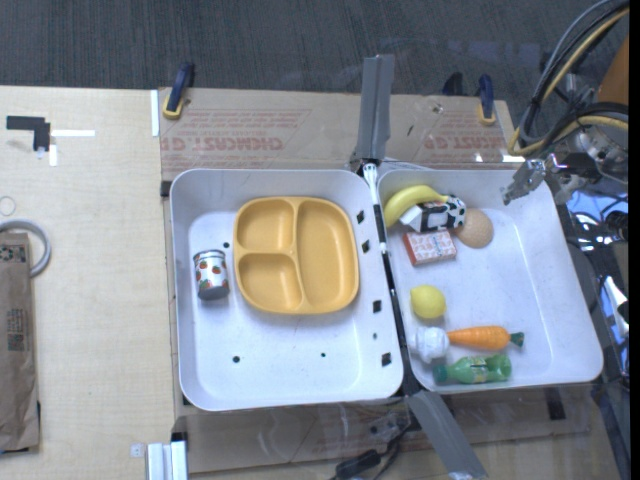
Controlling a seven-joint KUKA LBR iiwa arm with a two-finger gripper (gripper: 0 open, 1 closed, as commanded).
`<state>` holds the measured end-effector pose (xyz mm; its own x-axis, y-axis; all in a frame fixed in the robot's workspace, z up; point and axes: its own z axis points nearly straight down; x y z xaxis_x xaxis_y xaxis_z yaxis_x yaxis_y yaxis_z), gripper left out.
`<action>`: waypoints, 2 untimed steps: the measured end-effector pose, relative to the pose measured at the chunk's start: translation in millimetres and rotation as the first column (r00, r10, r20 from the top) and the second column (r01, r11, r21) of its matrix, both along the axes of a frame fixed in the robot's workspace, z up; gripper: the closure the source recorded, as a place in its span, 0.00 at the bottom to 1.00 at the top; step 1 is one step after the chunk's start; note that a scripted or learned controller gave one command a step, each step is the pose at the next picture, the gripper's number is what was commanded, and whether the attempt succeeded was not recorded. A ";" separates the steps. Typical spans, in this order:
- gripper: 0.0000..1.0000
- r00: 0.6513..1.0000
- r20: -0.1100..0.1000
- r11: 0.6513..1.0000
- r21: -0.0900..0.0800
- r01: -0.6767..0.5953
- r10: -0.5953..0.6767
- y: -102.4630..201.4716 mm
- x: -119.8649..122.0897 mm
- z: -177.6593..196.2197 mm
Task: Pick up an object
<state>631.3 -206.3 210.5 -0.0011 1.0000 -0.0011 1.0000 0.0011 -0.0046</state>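
Looking at the right bin, you find banana, lemon and carrot; the gripper hangs over its far right corner, away from them; its jaw state you cannot tell.

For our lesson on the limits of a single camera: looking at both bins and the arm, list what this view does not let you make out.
- Gripper, camera view: small, tangled among cables at the right bin's upper corner; finger state unreadable.
- Black-and-white toy: partly covered by the banana; its shape is unclear.
- Small can in the left bin: label too small to read.
- Red packet: print too small to read.
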 end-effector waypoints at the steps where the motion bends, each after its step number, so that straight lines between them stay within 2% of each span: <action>1: 0.00 0.978 -0.001 0.978 0.003 -0.207 0.207 36.6 -118.8 -73.8; 2: 0.00 0.804 0.001 0.804 0.005 -0.595 0.595 65.1 -154.5 -121.9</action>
<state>476.8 -141.1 88.6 -0.5959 0.8031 0.0037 0.8031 0.5959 -0.0032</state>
